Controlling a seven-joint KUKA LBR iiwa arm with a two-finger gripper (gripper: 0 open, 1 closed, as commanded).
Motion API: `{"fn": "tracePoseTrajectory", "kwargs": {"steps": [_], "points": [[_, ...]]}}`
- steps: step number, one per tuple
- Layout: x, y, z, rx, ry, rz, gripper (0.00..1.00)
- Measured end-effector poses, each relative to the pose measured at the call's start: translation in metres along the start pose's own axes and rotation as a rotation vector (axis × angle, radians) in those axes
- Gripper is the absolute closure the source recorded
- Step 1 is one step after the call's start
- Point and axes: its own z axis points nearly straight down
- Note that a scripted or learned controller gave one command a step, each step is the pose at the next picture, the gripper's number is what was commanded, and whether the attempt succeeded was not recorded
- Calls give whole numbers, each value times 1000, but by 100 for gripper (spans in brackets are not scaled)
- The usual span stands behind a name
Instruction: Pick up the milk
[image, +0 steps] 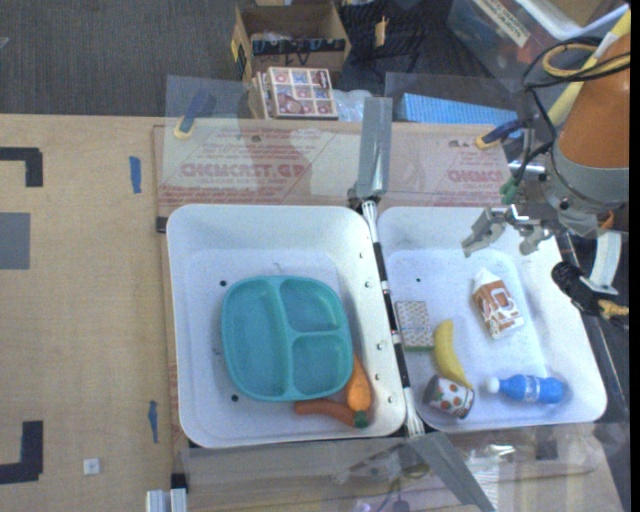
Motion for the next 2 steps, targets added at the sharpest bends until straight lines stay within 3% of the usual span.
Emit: {"fn": "tracePoseTrajectory", "kwargs": {"steps": [1, 2], "points": [[-32, 3, 141, -5, -2, 0, 0], [-100, -34, 151, 0, 4, -62, 0]]}}
